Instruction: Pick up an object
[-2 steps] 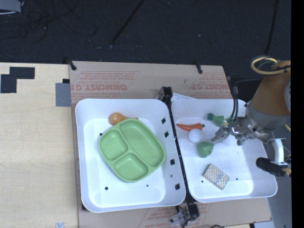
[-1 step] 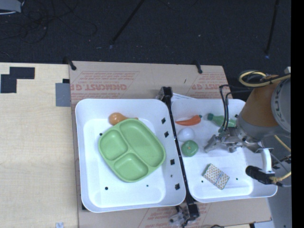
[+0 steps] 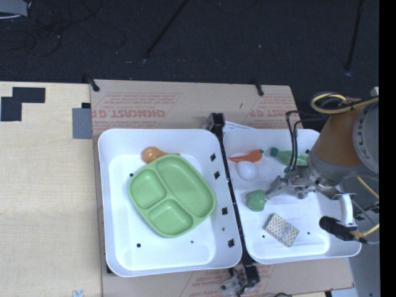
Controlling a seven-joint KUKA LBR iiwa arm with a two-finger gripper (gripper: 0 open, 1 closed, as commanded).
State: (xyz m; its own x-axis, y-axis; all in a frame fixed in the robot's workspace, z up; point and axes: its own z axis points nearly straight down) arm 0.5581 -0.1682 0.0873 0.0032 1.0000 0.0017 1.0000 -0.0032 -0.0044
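Two white bins sit side by side on the desk; the left bin point(image 3: 117, 228) holds a green divided plate point(image 3: 171, 195) with an orange ball point(image 3: 150, 154) touching it at eleven o'clock. In the right bin point(image 3: 309, 243), the claw point(image 3: 272, 190) hangs just beside a small green lump point(image 3: 255, 200) at its eight o'clock; whether it is wide or narrow I cannot tell. The lump looks light, rounded and probably soft, so pinching across its middle seems safest. A patterned packet point(image 3: 281, 229), a white ball point(image 3: 247, 171) and an orange carrot-like piece point(image 3: 246, 156) lie near.
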